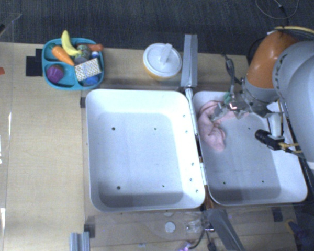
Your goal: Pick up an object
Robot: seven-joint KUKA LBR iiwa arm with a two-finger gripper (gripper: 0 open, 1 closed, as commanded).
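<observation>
At the far left of the worktop (pixel 36 156) sits a blue tray (pixel 69 82) of toy food, a banana (pixel 69 44) and a carrot (pixel 63 55) among pieces too small to name. Right of it stands a white lidded cup (pixel 162 60). The left bin (pixel 141 148) comes next, then the right bin (pixel 251 171), where a pink cloth (pixel 213 130) lies crumpled against the left wall. The tool (pixel 231 105) hangs at the cloth's upper right edge, too blurred and cluttered to tell whether it grips anything. The grey arm (pixel 303 88) is cut off at the right edge.
</observation>
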